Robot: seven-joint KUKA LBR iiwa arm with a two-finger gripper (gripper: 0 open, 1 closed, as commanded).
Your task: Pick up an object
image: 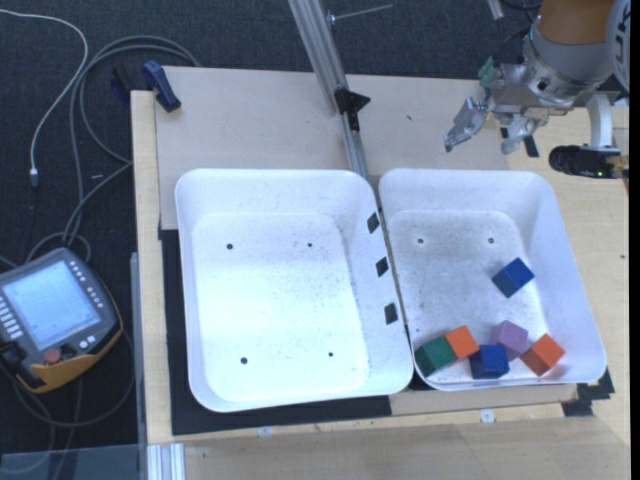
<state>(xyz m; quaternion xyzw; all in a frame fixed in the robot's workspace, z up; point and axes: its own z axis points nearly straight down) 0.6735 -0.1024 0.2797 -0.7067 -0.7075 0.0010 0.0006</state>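
Observation:
Several small cubes lie in the right bin. A blue cube sits alone near the bin's right side. Along the front edge a green cube, an orange cube, a second blue cube, a purple cube and another orange cube are clustered together. My gripper hangs above the bench beyond the right bin's far rim, well away from the cubes. It is open and nothing is between its fingers.
The left bin stands beside the right one, their rims touching in the middle. A slanted aluminium rail rises from behind the bins. A pendant and cables lie on the floor at left.

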